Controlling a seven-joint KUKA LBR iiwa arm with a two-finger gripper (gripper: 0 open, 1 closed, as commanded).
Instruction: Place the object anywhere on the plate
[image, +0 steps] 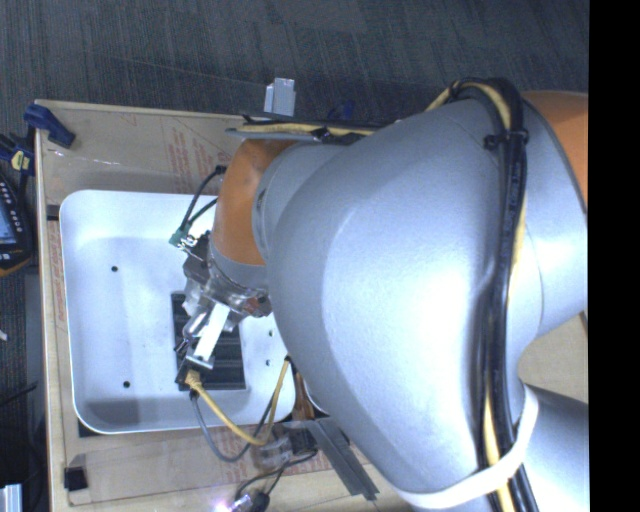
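Edges and room: the white bin (120, 320) sits at the left of the wooden bench (130, 150), and its left, far and near walls are in plain sight. The floor of its left half is bare and open. Its right part lies under the arm (420, 300), whose grey casing covers the middle and right of the scene from the far rail to the near one. The orange band (235, 205) stands over the bin's far right part. The wrist drops from it to the gripper (213, 315), which is low over the bin floor, right of the bin's middle and nearer the near wall than the far one. Open floor lies to the left of the gripper, and the arm's bulk crowds it on the right.

Gripper state: cannot tell, since the wrist hides its working end.

Task thing: the object and the plate cannot be located. Whatever lies right of the wrist is hidden by the arm, so the object's shape and colour cannot be told either.

Count:
- One arm and one gripper.
- One bin seen.
- Two small dark dots (115, 268) on the bin's left floor, one far and one near.
- One blue clamp (47, 124) at the bench's far left corner.
- One small grey block (282, 97) on the far rail.
- One tangle of cables (268, 450) on the near rail.

Dark carpet (150, 40) lies beyond the bench.
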